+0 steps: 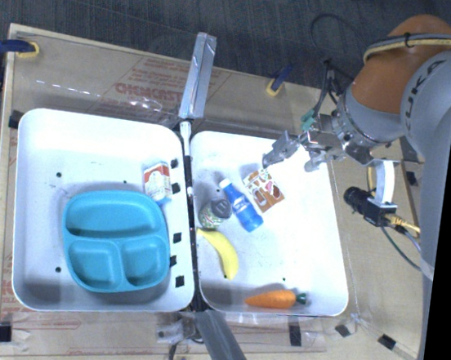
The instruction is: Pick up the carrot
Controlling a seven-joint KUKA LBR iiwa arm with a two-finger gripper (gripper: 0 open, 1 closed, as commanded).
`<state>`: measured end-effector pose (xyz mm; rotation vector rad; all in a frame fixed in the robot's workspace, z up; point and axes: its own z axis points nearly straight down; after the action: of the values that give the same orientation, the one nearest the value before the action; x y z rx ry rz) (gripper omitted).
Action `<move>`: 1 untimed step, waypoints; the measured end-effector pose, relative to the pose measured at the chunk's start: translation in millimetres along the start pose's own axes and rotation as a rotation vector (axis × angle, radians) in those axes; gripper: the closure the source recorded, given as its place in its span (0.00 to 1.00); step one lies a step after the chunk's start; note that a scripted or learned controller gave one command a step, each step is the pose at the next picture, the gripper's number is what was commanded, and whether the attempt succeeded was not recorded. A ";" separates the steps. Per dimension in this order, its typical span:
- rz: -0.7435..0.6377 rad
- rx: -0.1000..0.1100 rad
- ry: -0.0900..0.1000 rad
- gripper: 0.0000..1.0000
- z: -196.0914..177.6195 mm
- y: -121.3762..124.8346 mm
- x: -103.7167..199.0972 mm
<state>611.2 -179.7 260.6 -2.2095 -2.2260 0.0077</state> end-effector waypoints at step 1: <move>-0.144 -0.004 -0.001 0.00 -60.2 -5.8 -30.3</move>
<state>606.1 -210.0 320.9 -2.0456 -2.3822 0.0036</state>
